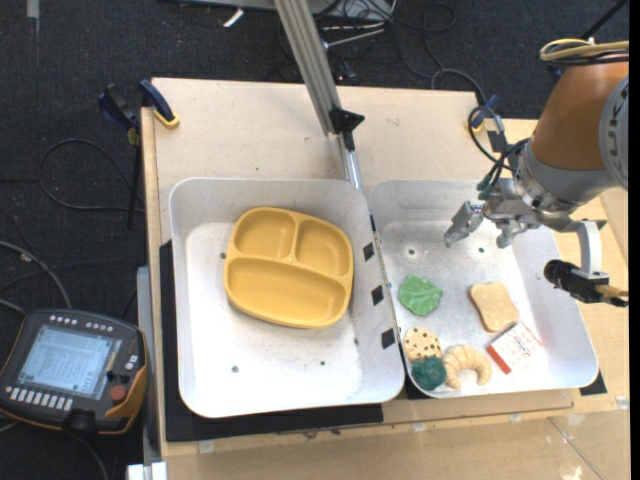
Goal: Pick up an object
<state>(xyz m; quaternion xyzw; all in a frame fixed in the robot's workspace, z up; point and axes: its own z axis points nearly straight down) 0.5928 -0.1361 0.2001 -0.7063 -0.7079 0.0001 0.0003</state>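
My gripper [487, 227] hangs over the back of the right bin [560, 298], fingers spread apart with nothing between them. Below it in that bin lie a green leafy piece [420, 294], a slice of toast [493, 306], a chocolate-chip cookie [421, 344], a dark green lump [430, 372], a croissant [467, 365] and a small red-and-white packet [515, 349]. All of them sit toward the bin's front, apart from the gripper. The left bin [200, 268] holds a yellow divided plate [290, 266].
A slanted metal pole [312, 53] rises from the bench behind the seam between the bins. A pendant controller [70, 368] lies on the floor at lower left. Blue clamps [150, 98] grip the bench's back corners.
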